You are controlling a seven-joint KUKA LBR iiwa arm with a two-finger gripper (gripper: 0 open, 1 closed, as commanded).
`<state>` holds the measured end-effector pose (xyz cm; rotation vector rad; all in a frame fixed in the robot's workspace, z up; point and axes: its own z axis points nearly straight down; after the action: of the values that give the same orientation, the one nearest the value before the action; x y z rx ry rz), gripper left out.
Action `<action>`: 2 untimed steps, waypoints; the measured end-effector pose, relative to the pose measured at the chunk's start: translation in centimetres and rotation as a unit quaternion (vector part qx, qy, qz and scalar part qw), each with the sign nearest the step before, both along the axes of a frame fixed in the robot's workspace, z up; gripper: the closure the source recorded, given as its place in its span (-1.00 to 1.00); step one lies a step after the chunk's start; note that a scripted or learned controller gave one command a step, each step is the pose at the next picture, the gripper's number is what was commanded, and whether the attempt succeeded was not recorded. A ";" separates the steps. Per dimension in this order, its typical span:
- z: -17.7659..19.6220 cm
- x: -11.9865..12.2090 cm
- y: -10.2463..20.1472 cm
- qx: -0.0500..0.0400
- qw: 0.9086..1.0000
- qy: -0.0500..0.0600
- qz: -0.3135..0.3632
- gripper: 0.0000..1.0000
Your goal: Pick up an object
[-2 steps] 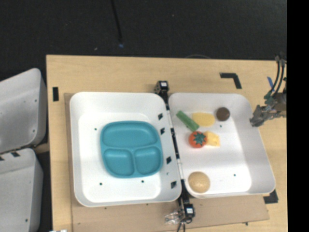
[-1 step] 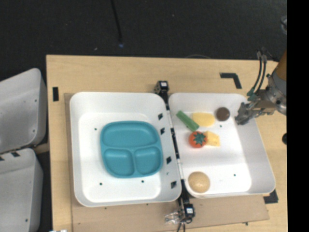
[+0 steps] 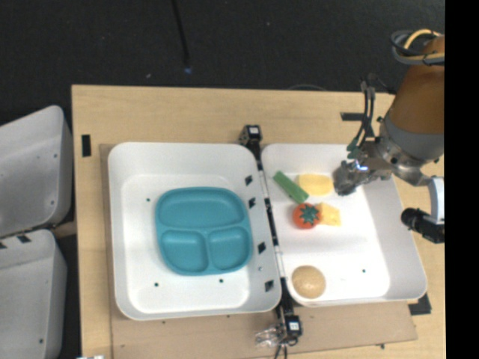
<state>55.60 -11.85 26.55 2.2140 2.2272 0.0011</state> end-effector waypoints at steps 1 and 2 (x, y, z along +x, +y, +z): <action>-0.2 1.6 5.7 0.001 1.000 0.000 0.001 1.00; -0.4 2.8 11.5 0.001 1.000 0.000 0.001 1.00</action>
<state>58.41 -0.35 26.20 2.2127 2.2295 0.0029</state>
